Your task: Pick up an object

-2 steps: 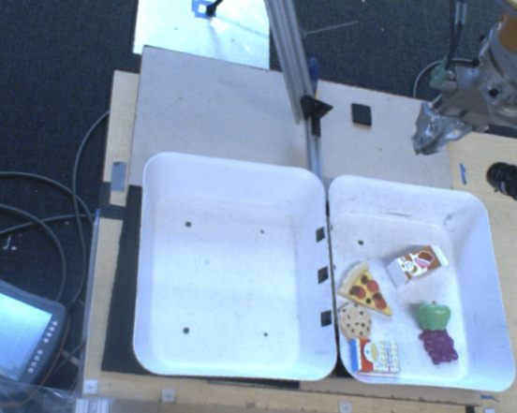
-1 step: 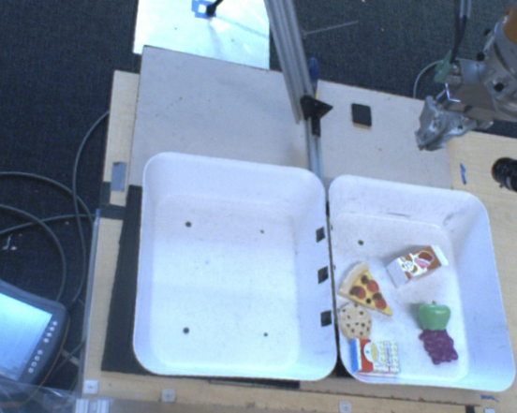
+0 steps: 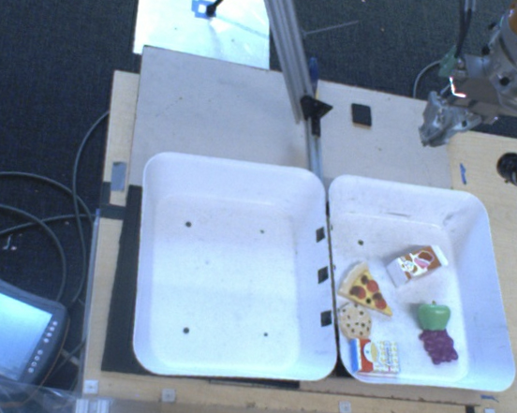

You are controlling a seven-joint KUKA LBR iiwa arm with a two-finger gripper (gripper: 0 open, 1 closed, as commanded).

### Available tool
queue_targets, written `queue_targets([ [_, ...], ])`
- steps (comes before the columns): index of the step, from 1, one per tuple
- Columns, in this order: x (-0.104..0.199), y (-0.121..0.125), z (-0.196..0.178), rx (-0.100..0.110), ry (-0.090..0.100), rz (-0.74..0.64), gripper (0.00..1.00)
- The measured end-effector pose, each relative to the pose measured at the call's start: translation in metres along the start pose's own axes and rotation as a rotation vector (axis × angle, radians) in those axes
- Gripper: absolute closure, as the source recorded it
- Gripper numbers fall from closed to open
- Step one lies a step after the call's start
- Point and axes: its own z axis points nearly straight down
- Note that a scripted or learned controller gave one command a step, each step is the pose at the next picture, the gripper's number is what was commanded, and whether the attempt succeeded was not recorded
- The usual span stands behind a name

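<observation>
A: Going left to right, what lies where?

B: The left bin [image 3: 232, 264] comes first. In the right bin [image 3: 482, 230] the pizza slice [image 3: 366, 289] and cookie [image 3: 354, 321] sit by the dividing wall, then the small carton [image 3: 416, 265], then the green apple [image 3: 433, 315] touching the grapes [image 3: 438, 345].

A: And the gripper [image 3: 436, 125]?

B: Over the worktop [image 3: 224, 111] beyond the right bin's far rim. The carton lies nearest, toward the camera. Whether the jaws are spread, I cannot tell.
</observation>
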Motion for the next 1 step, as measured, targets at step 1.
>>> queue_targets([
  [1, 0.0001, 0.0002, -0.0106, -0.001, 0.0, -0.001, 1.0],
])
